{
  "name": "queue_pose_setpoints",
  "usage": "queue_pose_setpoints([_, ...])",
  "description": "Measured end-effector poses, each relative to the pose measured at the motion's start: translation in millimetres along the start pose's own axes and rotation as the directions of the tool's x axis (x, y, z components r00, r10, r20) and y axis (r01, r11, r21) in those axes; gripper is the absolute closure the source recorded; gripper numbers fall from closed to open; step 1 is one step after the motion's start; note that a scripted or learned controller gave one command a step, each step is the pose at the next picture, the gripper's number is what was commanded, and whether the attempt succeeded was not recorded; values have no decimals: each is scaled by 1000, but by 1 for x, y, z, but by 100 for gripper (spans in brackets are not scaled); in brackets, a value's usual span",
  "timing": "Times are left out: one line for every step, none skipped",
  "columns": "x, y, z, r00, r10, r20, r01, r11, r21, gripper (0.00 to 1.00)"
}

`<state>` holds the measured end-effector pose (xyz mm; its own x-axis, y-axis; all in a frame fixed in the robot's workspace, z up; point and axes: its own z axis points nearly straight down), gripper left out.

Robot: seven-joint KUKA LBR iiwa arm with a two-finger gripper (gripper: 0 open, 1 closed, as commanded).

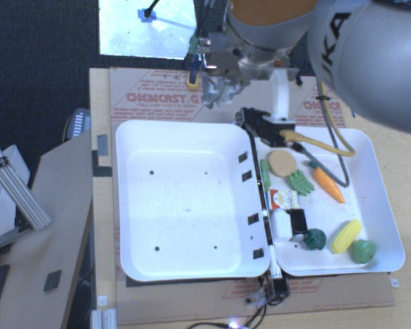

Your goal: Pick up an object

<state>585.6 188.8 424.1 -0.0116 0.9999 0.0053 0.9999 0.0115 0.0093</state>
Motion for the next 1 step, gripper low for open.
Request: queue_pose_setpoints([48,21,-64,1000,3,1,-3,1000,-1,100])
